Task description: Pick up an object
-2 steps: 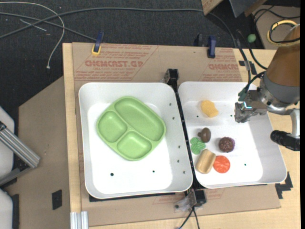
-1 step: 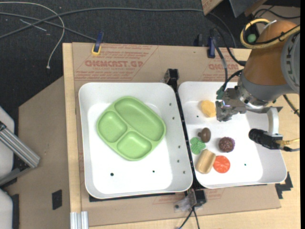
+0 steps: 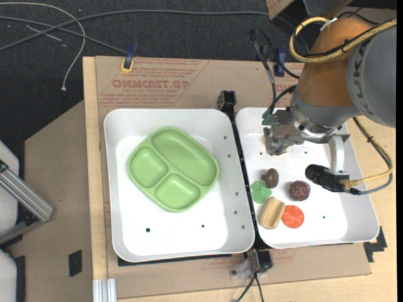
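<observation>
- Left bin point(image 3: 119, 231): a shallow white bin on the bench, holding one green divided plate point(image 3: 173, 168). The plate has three compartments and lies flat, toward the far-centre of the bin floor.
- Divider: a black clamp point(image 3: 225, 99) sits at the far end of the seam between the two bins.
- Right bin point(image 3: 352, 228): a shallow white bin just beside the left one, holding a cluster of small objects in its near-left part.
- Green leafy piece point(image 3: 260, 190): lies against the left wall of the right bin.
- Tan cylinder point(image 3: 272, 212): lies tilted, just near of the green leafy piece and touching the orange-red round piece point(image 3: 293, 217) on its right.
- Brown oval object point(image 3: 271, 177): lies far of the tan cylinder, directly near of the gripper.
- Dark red textured ball point(image 3: 299, 190): lies right of the brown oval object, apart from it.
- Gripper point(image 3: 278, 145): positioned over the far-left part of the right bin, above the object cluster, with no object visible between the fingers. Jaw opening cannot be determined from this angle.
- Arm point(image 3: 334, 61): grey with an orange band, entering from the far right.
</observation>
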Robot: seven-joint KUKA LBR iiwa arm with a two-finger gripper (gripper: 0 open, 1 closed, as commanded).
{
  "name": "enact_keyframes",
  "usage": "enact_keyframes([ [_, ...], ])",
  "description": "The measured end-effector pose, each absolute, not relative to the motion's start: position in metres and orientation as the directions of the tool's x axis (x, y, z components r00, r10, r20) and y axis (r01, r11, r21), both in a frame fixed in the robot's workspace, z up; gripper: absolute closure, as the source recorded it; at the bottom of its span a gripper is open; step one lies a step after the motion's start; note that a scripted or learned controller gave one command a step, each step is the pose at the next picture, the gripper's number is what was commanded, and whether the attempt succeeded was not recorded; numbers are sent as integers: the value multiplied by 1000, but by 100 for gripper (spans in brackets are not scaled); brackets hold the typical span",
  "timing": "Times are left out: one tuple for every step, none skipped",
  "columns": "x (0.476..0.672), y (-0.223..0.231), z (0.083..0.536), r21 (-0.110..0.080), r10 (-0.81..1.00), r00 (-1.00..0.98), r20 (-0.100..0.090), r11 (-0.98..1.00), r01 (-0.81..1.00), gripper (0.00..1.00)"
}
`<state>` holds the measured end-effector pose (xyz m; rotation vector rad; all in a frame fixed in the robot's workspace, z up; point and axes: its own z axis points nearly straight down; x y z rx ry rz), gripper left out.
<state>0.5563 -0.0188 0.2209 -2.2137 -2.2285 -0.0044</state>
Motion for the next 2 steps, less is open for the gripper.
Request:
enact_keyframes([
  [547, 30, 215, -3, 1000, -6, 3, 6, 1000, 100],
  [554, 86, 223, 1, 1000, -8, 3, 8, 1000, 100],
])
